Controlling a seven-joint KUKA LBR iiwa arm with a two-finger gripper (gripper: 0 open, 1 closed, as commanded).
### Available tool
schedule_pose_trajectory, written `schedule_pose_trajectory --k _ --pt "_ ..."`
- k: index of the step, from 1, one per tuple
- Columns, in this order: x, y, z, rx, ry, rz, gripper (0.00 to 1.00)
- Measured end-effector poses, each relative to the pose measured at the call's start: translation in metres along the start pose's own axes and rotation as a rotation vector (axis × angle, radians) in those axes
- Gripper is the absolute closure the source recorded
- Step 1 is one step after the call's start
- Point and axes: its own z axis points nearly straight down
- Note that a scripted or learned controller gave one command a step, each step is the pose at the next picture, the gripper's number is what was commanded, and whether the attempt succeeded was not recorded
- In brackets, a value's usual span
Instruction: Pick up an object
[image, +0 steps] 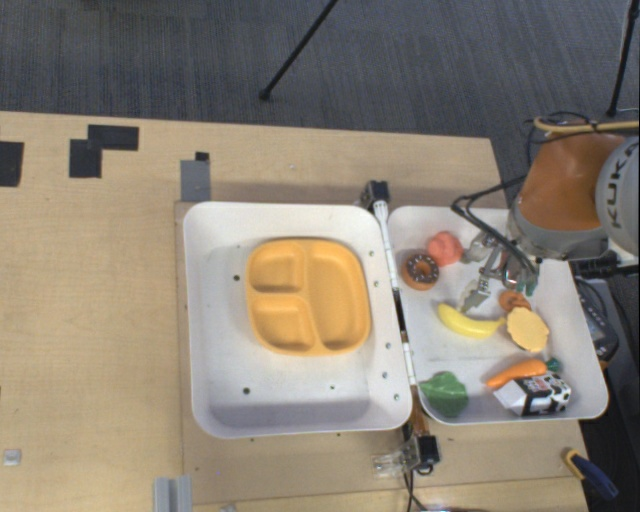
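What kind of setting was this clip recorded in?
Most likely a robotics lab test bench: a wooden bench bears two white bins, one holding a yellow divided plate, the other toy food such as a banana, with the gripper above it.

We see the grey arm (600, 200), with its orange band above the wrist, reaching in from the right edge of the camera view. The gripper (482, 292) points down and leftward; behind its fingers the wrist rises to the upper right.
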Motion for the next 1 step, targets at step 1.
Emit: schedule_pose_trajectory --k 1 --pt "-0.0229 0.0177 0.002 -0.002 0.013 -0.291 0.0"
